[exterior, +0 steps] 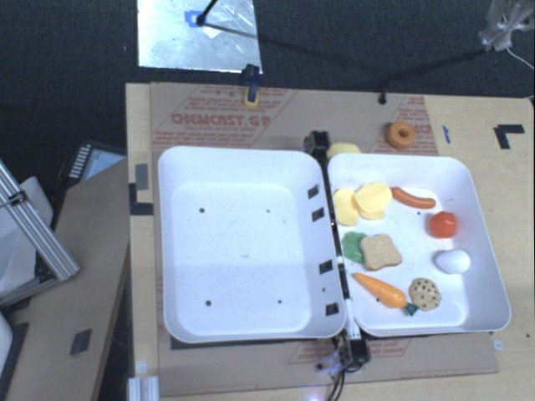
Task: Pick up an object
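Gripper [506, 21] parked top right, far above bench, cannot tell its state. Pre-approach step. Toy food sits in right bin [476, 195]: carrot [380, 289], tomato [442, 223], egg [452, 261]. Next: descend over 1 item.
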`<state>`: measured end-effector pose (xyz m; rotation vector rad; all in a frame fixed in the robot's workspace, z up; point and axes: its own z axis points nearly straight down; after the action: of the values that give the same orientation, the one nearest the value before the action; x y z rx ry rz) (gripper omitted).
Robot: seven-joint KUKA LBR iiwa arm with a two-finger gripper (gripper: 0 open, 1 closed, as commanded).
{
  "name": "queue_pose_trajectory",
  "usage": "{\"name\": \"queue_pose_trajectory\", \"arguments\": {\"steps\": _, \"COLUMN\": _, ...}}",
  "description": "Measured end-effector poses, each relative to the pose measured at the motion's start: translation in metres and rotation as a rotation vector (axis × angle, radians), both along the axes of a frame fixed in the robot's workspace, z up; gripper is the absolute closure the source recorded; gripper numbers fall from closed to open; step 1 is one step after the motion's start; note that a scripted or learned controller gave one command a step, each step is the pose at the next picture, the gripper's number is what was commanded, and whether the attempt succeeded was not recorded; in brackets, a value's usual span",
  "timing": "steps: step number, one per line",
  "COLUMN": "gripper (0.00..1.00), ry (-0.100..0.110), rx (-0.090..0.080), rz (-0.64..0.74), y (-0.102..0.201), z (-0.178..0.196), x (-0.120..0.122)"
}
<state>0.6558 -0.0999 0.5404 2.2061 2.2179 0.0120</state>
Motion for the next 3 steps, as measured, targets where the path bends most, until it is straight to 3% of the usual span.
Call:
{"name": "queue_pose_trajectory", "arguments": {"steps": 1, "gripper": 1.0, "ry": 0.01, "rx": 0.001, "rz": -0.007, "y": -0.0469, "z": -0.005, "x": 0.0129}}
{"name": "queue_pose_trajectory", "arguments": {"steps": 3, "gripper": 1.0, "ry": 0.011, "rx": 0.002, "rz": -0.005, "y": -0.0546, "z": -0.0049, "x": 0.0126}}
